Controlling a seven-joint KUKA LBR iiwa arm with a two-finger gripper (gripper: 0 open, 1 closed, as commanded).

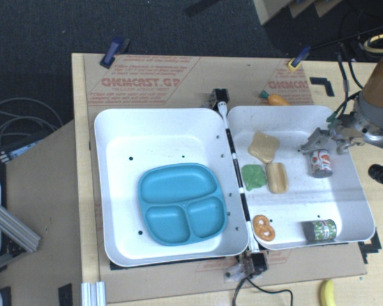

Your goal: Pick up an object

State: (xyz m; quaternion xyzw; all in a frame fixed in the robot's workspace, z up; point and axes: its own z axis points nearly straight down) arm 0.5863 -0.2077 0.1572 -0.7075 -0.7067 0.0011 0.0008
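Gripper (323,146) fingers are spread and sit right at the top of the small red-and-white can (321,164), which I judge is my target, still on the floor of the right white bin (351,199) and not gripped. From the left, the blue three-compartment plastic plate (182,203) fills the left white bin (115,145). The green leaf-shaped toy (254,176), tan bun (277,177) and pretzel (262,228) lie clear of the can, so I have room to close.

Left bin (115,171): blue tray (182,203) fills middle, bare floor around it.
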